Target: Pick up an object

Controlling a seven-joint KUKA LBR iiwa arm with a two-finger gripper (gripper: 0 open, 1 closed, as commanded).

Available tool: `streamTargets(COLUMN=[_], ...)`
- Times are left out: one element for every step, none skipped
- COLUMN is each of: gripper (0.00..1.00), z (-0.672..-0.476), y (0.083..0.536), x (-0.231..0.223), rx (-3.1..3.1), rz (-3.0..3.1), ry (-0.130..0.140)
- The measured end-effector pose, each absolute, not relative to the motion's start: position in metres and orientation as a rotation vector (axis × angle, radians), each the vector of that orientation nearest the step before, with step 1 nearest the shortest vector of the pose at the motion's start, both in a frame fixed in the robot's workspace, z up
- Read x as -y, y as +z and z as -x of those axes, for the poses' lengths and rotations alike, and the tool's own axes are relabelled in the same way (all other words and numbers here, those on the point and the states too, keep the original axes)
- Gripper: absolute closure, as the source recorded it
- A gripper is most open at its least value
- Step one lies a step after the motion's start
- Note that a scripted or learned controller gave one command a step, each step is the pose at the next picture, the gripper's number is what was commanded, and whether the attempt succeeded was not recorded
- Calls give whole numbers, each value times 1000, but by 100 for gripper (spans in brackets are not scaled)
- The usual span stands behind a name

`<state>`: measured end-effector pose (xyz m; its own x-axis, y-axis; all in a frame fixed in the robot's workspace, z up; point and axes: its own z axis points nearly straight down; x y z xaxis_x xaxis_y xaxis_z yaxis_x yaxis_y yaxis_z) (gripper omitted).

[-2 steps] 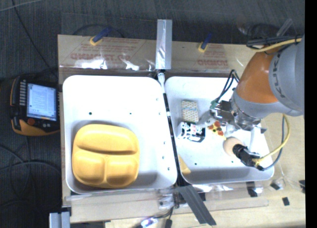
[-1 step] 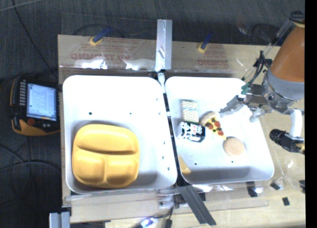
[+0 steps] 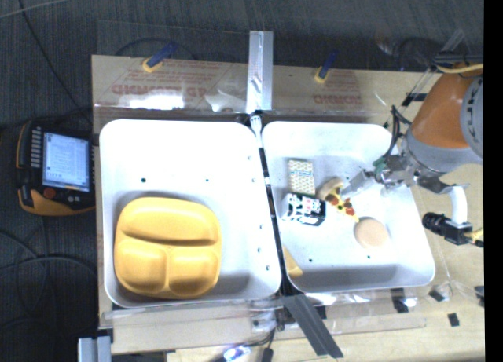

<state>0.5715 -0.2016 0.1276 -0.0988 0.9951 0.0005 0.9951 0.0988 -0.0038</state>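
The tool [image 3: 351, 185] hangs low in the right bin [image 3: 409, 266]; I cannot tell its state. A small toy [image 3: 336, 195] lies just under its tip. It may slip off, because the toy is tiny

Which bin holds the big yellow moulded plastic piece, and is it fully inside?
The yellow moulded plastic piece is in the left white bin, fully inside: its outline stays within the rim, at the near-left corner.

Right bin [image 3: 409, 262] items clustered mid-left (tight), open floor front & rt
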Motion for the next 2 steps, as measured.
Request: streamTargets(gripper=[0, 0], z=[-570, -575], y=[189, 195], x=[172, 157], rx=[2718, 2812], rz=[1576, 1401], ry=[-1, 2])
